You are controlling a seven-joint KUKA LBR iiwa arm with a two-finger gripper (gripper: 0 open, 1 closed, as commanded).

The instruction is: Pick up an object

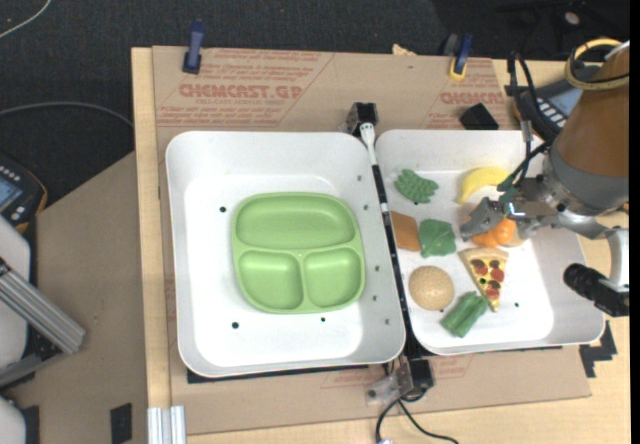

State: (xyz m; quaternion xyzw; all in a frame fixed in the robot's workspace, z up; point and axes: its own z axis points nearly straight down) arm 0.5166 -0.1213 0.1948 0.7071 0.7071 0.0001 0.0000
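Faintly, red "CHEMCAST" lettering [240, 90] on cardboard [300, 82]

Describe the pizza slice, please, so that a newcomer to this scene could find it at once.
Start at the right-hand white bin, the one crowded with toy food. Near its middle, just below the gripper, lies the pizza slice. It is the only flat yellow wedge with red spots; the round tan bun to its left is plain, and the green piece below it is plain too.

Red "CHEMCAST" print on cardboard sheet [300, 82]
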